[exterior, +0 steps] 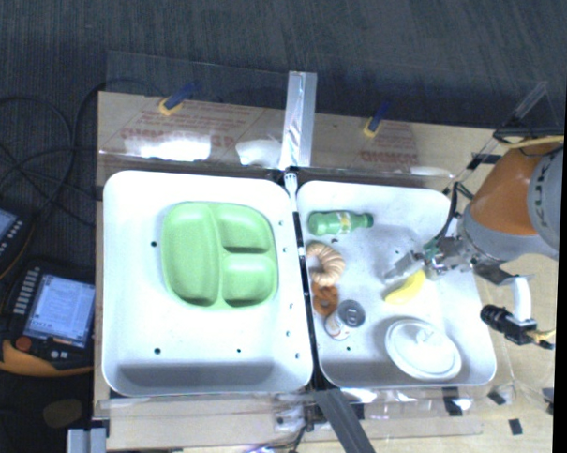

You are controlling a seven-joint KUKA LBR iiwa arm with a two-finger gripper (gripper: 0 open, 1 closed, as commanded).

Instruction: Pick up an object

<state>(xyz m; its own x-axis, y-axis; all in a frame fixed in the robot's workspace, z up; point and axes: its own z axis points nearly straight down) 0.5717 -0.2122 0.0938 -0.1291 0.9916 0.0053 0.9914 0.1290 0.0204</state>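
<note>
The right bin (pixel 465 365) holds a green bottle (pixel 339 222) lying on its side at the back, a brown braided pastry-like piece (pixel 325 269) along the left wall, a small grey round cap (pixel 352 315), a white bowl (pixel 422 348) at the front and a yellow object (pixel 405 286) in the middle right. My gripper (pixel 408 267) reaches in from the right and hangs just above the yellow object, its metal tips beside that object's upper end. Nothing is visibly lifted.
The left bin (pixel 128 355) carries a green divided tray (pixel 219 252). A metal divider post (pixel 298 118) stands behind the bins. Cables and a handheld screen (pixel 55 307) lie off the bench on the left.
</note>
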